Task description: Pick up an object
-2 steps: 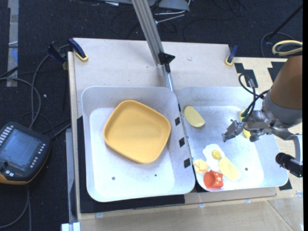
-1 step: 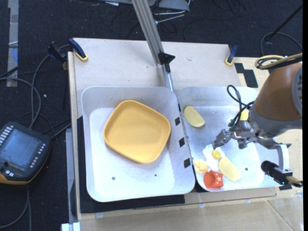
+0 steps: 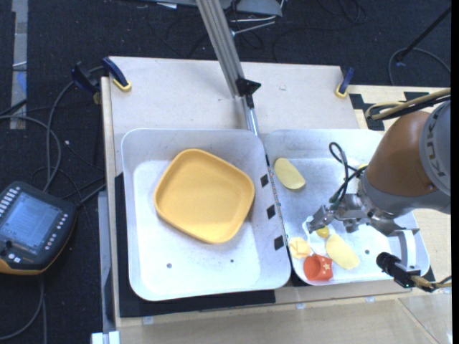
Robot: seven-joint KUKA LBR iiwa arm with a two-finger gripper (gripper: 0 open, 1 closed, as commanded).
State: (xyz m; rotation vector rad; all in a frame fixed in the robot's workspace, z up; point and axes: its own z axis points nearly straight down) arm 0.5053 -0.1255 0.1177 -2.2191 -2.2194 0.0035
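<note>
Nearest the camera, in the right bin (image 3: 287, 145), lie a red piece (image 3: 316, 266), a pale yellow piece (image 3: 342, 252) and a small yellow scrap (image 3: 299, 247). Just above them the gripper (image 3: 320, 225) hangs low; whether its fingers are apart or together cannot be told. Nothing looks lifted, so the pick seems undone. Farther off lie another yellow piece (image 3: 290, 174) and, in the left bin (image 3: 133, 192), a yellow plate (image 3: 204, 195). No writing is legible.

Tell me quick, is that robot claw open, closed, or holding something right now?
Gripper: cannot be told; it hangs low in the right bin just above the small yellow pieces, with nothing clearly seen in its grasp.
</note>
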